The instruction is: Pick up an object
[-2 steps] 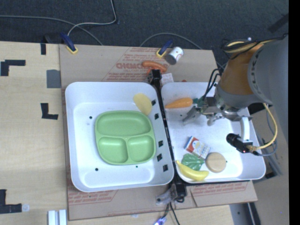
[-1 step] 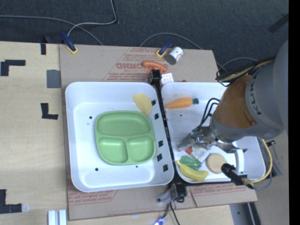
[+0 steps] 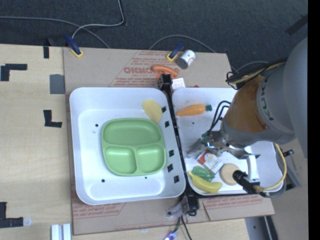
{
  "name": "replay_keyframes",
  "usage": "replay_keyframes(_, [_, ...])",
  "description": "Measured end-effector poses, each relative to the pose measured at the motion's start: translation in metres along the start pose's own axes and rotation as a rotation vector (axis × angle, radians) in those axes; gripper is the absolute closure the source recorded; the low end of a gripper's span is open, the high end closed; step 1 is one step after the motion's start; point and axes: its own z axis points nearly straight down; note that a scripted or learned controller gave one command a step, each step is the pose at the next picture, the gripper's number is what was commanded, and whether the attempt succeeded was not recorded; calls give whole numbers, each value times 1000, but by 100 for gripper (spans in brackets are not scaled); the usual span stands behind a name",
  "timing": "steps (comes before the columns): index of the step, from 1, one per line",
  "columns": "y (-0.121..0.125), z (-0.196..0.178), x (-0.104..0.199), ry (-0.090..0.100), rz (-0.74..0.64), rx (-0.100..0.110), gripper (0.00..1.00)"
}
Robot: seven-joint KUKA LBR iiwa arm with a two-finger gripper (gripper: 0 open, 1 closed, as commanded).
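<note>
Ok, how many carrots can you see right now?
2: one carrot lies in the right bin near its far left corner; another carrot lies on the cardboard beyond the bins. The arm may hide more.

Both bins, left (image 3: pixel 80 134) and right (image 3: pixel 267 166), look like smooth white plastic with a faint sheen. The green tray (image 3: pixel 133 146) is matt plastic, moulded into compartments. Under the bins lies a brown cardboard sheet (image 3: pixel 107 66), dull and printed in red. The carrot (image 3: pixel 191 110) and banana (image 3: pixel 205 185) seem glossy toy plastic. The arm's orange band (image 3: pixel 247 109) shines; its grey shell (image 3: pixel 292 99) looks satin-smooth. The gripper (image 3: pixel 206 144) is perhaps bare metal, though blurred.
</note>
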Motion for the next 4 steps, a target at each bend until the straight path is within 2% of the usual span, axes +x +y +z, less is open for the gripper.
replay_keyframes(1, [63,0,4,0,-2,-3,0])
replay_keyframes(2, [144,1,-9,3,-3,13,0])
replay_keyframes(3, [145,1,0,-2,-2,4,0])
replay_keyframes(4, [145,1,-11,0,-2,4,0])
